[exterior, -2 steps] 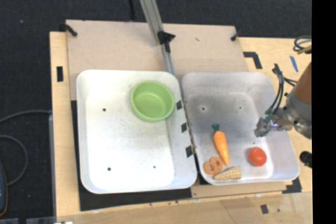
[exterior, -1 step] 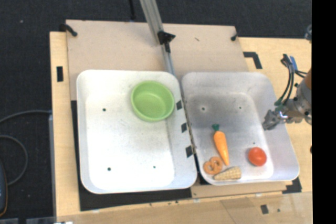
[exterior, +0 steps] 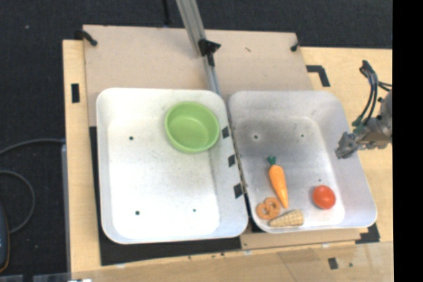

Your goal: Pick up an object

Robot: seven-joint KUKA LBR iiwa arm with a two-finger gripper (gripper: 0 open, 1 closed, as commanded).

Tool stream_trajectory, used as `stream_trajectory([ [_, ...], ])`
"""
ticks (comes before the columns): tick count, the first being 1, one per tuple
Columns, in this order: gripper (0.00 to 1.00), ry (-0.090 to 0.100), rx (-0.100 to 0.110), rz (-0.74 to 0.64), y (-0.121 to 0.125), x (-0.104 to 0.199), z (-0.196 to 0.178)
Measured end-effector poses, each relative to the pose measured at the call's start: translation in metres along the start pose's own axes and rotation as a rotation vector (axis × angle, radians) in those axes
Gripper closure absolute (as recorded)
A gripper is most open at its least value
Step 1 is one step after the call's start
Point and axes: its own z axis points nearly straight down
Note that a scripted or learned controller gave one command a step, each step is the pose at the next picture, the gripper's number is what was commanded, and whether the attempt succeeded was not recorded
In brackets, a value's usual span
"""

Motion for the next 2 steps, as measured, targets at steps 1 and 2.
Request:
stream_trajectory([
  [1, 1.0, 0.003, 0.003, -0.003, 0.013, 0.045, 0.0],
  [2, 1.0, 0.003, 0.003, -0.005, 0.042, 0.1, -0.003],
])
